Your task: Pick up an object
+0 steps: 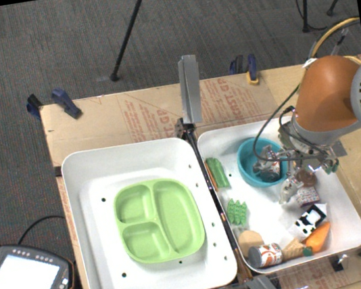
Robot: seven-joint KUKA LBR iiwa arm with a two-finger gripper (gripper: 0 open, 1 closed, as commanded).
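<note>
The surface (pixel 127 115), brown board, carries two shallow white bins side by side. The left bin (pixel 84 184) holds a green divided tray (pixel 159 219) near its centre. The right bin (pixel 349 211) holds the smaller items. The arm (pixel 326 95) enters from 3 o'clock, its orange band above the wrist, and the jaws (pixel 295 172) hang over the right bin's centre; whether they are wide, narrow or holding anything cannot be told. A teal bowl (pixel 255 159) sits just at 9 o'clock of the jaws. Along the bin's 9 o'clock wall lie a green cucumber-like piece (pixel 217 173) and a green ridged piece (pixel 238 212). Toward 6 o'clock lie a black-and-white toy (pixel 309 219), an orange carrot (pixel 317 239), a small can (pixel 266 255) and a tan piece (pixel 250 239).
</note>
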